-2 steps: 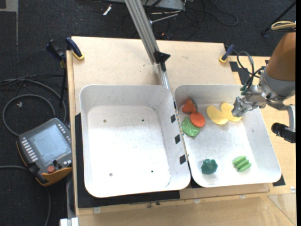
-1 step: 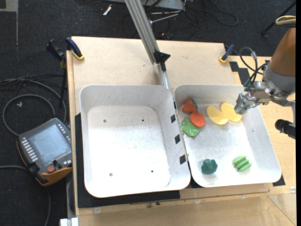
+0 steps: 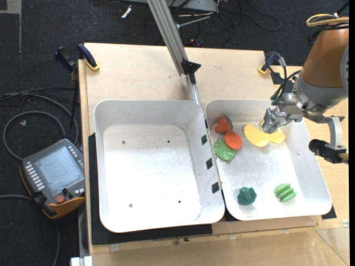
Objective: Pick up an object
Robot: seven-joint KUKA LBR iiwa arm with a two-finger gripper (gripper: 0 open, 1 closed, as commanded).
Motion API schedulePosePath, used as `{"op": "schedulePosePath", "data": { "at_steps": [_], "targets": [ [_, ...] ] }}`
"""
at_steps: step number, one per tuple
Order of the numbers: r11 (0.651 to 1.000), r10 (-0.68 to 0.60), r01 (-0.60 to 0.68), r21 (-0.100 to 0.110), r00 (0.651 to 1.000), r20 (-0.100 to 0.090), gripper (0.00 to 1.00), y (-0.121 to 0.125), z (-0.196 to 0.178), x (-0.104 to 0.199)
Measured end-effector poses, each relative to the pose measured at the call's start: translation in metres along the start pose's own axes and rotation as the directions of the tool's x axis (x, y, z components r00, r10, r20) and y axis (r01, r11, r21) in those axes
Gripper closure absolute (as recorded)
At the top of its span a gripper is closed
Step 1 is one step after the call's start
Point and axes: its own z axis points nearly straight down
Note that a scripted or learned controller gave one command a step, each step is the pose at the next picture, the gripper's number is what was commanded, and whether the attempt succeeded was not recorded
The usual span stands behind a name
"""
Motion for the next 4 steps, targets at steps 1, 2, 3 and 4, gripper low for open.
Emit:
{"op": "schedulePosePath", "data": {
  "at_steps": [1,2,3,4],
  "targets": [
    [1.0,0.002,-0.002,0.002,1.0,0.0,1.0,-0.014,0.004,0.051],
    [1.0,0.001,-0.001,0.001,1.0,0.0,1.0,-0.016,-0.003,0.095],
    [1.0,0.0,0.0,0.0,1.0,0.0,1.0,-0.022,-0.012,0.141],
    [1.0,0.0,0.0,0.0,1.0,-0.001,1.0,-0.026,-0.02,0.198]
  ]
}}
